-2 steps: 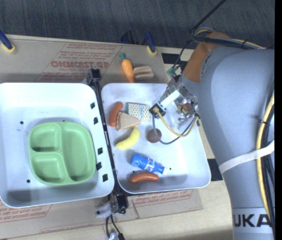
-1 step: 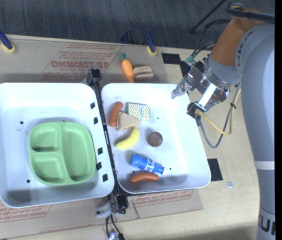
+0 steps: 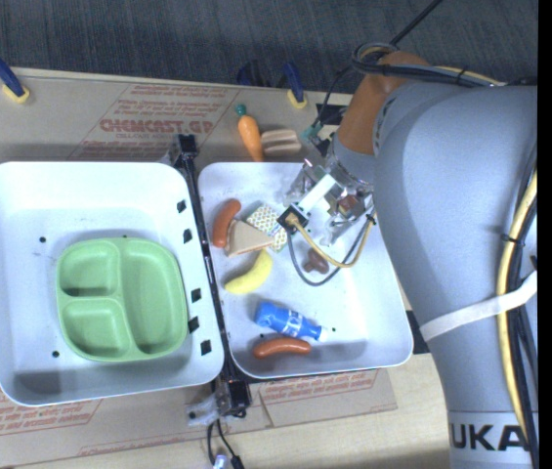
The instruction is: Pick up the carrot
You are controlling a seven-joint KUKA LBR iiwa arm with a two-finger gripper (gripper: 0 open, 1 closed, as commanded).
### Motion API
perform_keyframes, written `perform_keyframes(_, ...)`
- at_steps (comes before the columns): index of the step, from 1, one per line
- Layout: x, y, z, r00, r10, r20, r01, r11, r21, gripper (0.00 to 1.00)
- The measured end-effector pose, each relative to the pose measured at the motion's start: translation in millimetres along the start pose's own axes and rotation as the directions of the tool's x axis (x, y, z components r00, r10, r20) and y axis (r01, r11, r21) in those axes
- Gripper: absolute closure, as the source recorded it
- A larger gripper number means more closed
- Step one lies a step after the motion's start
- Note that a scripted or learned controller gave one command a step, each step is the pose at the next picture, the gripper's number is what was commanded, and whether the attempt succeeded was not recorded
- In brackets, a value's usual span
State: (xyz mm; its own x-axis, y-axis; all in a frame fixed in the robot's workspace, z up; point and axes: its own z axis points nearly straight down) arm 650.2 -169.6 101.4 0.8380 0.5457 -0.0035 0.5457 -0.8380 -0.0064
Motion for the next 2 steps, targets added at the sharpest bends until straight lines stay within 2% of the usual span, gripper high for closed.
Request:
perform_keyframes(1, -12.7, 12.9, -59.0, 0.983, 0.185, -0.002, -0.185, 0.983, -0.002, 0.0)
perform_keyframes(2, -12.2, 12.0, -68.7, 0.984, 0.179, 0.0, -0.179, 0.984, 0.002, 1.0)
